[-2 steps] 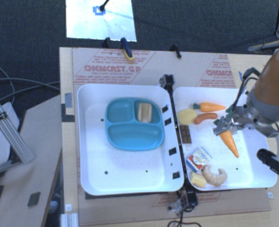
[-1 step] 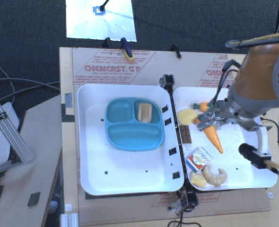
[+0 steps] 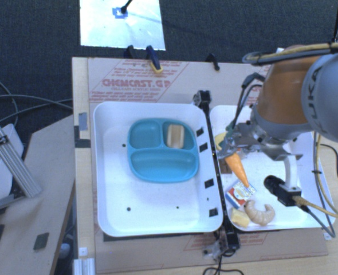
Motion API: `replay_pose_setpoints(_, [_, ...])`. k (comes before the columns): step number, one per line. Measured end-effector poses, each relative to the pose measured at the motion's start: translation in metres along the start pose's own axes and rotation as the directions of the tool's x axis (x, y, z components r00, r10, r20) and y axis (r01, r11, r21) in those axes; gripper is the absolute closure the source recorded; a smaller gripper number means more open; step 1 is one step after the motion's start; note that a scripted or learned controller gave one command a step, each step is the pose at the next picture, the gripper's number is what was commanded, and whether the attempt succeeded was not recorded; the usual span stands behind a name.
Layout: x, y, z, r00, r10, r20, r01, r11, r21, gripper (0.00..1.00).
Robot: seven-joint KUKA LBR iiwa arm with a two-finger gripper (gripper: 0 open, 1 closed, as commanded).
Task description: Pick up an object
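Observation:
My gripper (image 3: 228,146) hangs low over the left part of the right bin (image 3: 306,222), right at the upper end of an orange toy carrot (image 3: 236,167) that lies slanting on the bin floor. The carrot's top is hidden under the gripper, so I cannot see whether it is touched. Below the carrot lies a small red, white and blue packet (image 3: 239,195). Near the bin's front edge rests a beige croissant-shaped toy (image 3: 260,212), with a pale yellow piece (image 3: 238,220) beside it. A yellow item (image 3: 219,138) peeks out left of the gripper.
The left bin (image 3: 117,211) holds a blue divided plate (image 3: 157,168) with a tan bread-like piece (image 3: 175,135) in its upper right compartment. A black-clipped divider (image 3: 210,153) separates the bins. The arm's grey and orange body (image 3: 298,96) covers the right bin's back half.

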State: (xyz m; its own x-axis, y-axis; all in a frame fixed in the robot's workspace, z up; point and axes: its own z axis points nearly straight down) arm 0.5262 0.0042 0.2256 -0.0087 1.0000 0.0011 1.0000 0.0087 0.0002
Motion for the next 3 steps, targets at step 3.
replay_pose_setpoints(3, [0.029,0.018,0.011,1.000,0.009,0.002,-0.009,1.000,0.000,1.00])
